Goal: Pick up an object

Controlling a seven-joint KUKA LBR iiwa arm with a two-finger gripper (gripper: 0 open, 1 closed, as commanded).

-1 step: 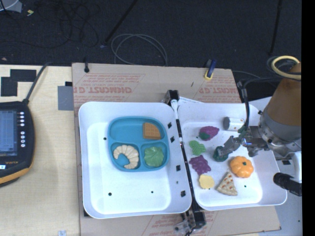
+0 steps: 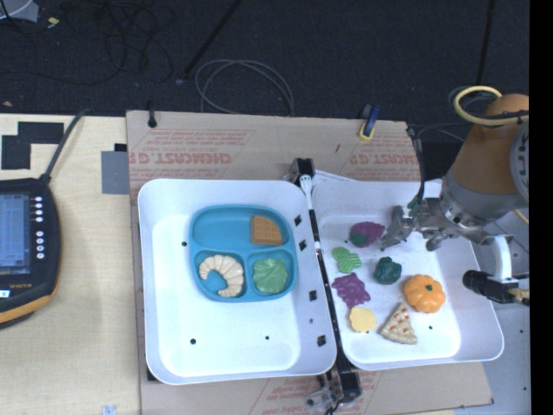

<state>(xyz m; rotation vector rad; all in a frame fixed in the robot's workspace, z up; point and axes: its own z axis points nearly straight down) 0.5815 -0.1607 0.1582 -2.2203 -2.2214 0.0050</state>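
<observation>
Fingers (image 2: 399,230) apart, blurred, beside purple toy (image 2: 367,232)

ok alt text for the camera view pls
The gripper hovers in the right bin above toy foods: pumpkin, pizza slice, grapes. The left bin holds a blue tray with a croissant.

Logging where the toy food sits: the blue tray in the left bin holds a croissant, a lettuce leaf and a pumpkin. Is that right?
Not quite. In the camera view, the blue tray in the left bin holds a croissant, a lettuce leaf and a waffle. The pumpkin lies in the right bin.
</observation>
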